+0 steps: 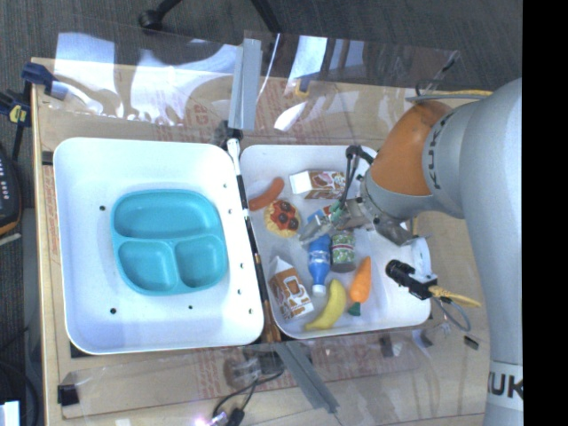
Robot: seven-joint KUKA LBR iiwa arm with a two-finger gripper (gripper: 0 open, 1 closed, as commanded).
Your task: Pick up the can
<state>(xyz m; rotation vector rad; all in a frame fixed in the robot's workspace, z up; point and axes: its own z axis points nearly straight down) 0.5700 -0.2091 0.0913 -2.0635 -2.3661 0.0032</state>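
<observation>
The can (pixel 343 254) is a small dark cylinder with a green and red label. It lies in the middle of the right bin (pixel 266 160), between a blue bottle (pixel 319 264) and a carrot (pixel 359 280). My gripper (pixel 327 223) hangs low over the bin just above and to the left of the can, close to its upper end. The grey arm with its orange band (pixel 404 162) comes in from the right and hides part of the bin's right side. Nothing can be seen held in the gripper.
Packed around the can in the right bin are a sausage (pixel 266 193), a pizza slice (pixel 283 217), a small box (pixel 319 184), a brown carton (pixel 291 293) and a banana (pixel 329 307). The left bin (pixel 80 162) holds a blue divided tray (pixel 169 240).
</observation>
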